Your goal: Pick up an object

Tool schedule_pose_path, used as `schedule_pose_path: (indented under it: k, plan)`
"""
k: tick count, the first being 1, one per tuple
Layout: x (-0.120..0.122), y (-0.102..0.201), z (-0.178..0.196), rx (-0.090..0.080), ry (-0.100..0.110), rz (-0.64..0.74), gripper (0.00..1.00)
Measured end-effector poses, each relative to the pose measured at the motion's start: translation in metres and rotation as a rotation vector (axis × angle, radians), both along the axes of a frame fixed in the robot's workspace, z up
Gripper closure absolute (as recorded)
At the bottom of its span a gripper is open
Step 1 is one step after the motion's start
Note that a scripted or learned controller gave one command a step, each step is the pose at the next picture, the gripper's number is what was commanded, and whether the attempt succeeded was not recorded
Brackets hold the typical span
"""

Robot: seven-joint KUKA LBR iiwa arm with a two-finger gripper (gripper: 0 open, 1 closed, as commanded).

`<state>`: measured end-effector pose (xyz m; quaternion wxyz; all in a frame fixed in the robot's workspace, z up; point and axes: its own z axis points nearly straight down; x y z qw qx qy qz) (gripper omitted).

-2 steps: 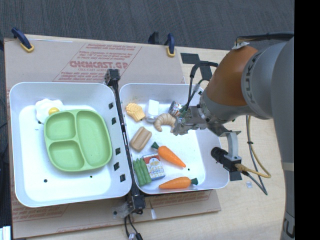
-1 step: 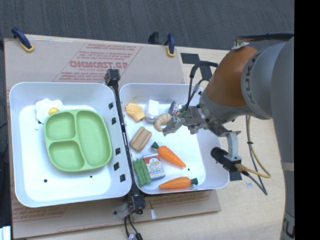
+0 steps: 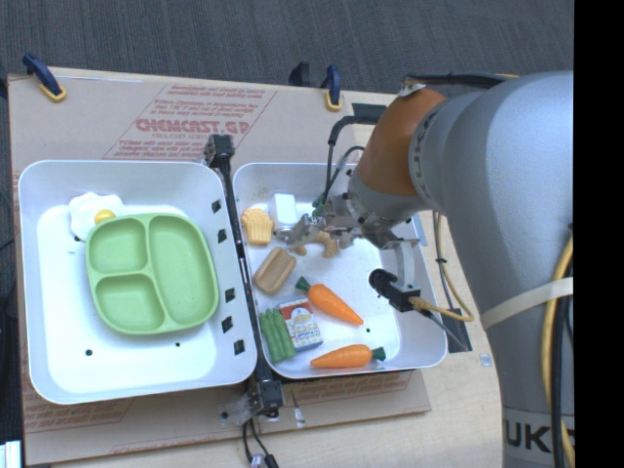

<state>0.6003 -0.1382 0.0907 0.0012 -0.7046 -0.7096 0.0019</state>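
My gripper [image 3: 310, 234] is low in the upper middle of the right bin [image 3: 414, 344], reaching in from the right under the orange-banded wrist. Just left of it lie a yellow ridged toy [image 3: 256, 224] and a small white cube [image 3: 284, 206]. A tan bread roll [image 3: 274, 271] lies below the gripper. Toward the front are an orange carrot [image 3: 331, 302], a second carrot [image 3: 346, 357], a bundle of green beans [image 3: 276, 337] and a small printed packet [image 3: 302, 325]. The view does not show anything held in the gripper.
The left bin [image 3: 49, 359] holds a green divided plate [image 3: 151, 271] with a white and yellow fried egg toy [image 3: 93, 211] at its upper left. A black clamp rail [image 3: 229, 252] runs between the bins. The arm covers the right bin's right side.
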Motion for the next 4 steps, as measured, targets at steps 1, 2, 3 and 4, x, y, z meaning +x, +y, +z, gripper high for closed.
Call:
schedule_pose_path:
  k: [1, 2, 3, 4]
  plan:
    - [0.001, 0.0, 0.011, -0.001, -0.001, 0.003, 1.0]
    - [-0.066, -0.013, 0.145, 0.0, -0.004, -0.003, 1.0]
    - [-0.09, 0.035, 0.165, 0.002, -0.002, -0.001, 1.0]
    - [-0.12, 0.097, 0.162, 0.001, -0.001, 0.001, 1.0]
